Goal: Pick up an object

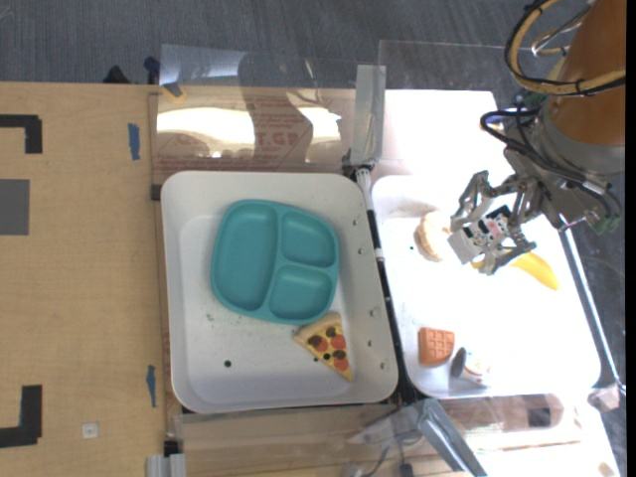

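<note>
My gripper (487, 238) hangs over the right bin (576, 366), its fingers spread apart with nothing between them. Right beside it on the right lies a yellow banana (535, 268), partly covered by the fingers. A round beige bun (431, 237) sits just left of the gripper. Nearer the front of that bin lie an orange waffle piece (436, 346) and a small grey and white object (467, 368). In the left bin (189, 366) rest a teal divided plate (276, 259) and a pizza slice (329, 345).
A raised divider (381, 286) runs between the two bins. A clear plastic panel (248, 117) stands behind the left bin. A brown cardboard surface (75, 266) lies to the left. Cables (556, 28) loop above the wrist at top right.
</note>
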Available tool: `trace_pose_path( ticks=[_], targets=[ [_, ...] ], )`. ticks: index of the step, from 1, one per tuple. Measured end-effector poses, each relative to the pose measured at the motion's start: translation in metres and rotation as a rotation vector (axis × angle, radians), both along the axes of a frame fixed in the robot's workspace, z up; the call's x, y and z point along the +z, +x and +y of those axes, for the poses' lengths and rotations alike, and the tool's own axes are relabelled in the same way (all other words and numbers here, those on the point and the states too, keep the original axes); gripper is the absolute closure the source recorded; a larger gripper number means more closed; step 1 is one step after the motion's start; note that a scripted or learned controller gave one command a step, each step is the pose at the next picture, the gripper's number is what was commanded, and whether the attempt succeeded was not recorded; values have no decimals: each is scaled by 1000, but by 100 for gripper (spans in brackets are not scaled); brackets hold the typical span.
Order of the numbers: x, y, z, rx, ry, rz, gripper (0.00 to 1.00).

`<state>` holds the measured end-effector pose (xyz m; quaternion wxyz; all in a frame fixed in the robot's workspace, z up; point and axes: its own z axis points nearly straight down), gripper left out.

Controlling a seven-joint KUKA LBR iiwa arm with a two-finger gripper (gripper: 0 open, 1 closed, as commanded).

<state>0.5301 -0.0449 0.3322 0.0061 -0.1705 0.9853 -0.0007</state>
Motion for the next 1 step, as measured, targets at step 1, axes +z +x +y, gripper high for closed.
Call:
trace_pose_path(
  ticks=[1],
  targets=[
    [9,1,1,0,1,-4,100]
  ],
)
